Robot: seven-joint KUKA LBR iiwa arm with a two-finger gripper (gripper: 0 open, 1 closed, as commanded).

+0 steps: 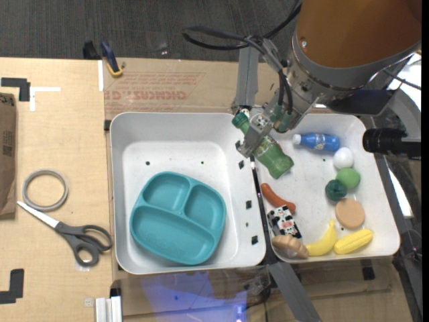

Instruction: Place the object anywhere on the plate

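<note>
A teal divided plate (177, 217) lies in the left bin (127, 146), with nothing on it. A green bottle (275, 159) hangs tilted over the divider between the two bins, its cap end (240, 121) toward the left bin. My gripper (257, 138) reaches down from the upper right and is shut on the bottle around its neck. The bottle's body sticks out below and to the right of the fingers. The plate is well to the lower left of the gripper.
The right bin (375, 180) holds a blue bottle (316, 140), a white ball (343, 157), green pieces (347, 178), a tan disc (350, 213), a banana (325, 240), a sausage (277, 196) and other toys. Scissors (74, 233) and a tape roll (45, 188) lie on the bench at left.
</note>
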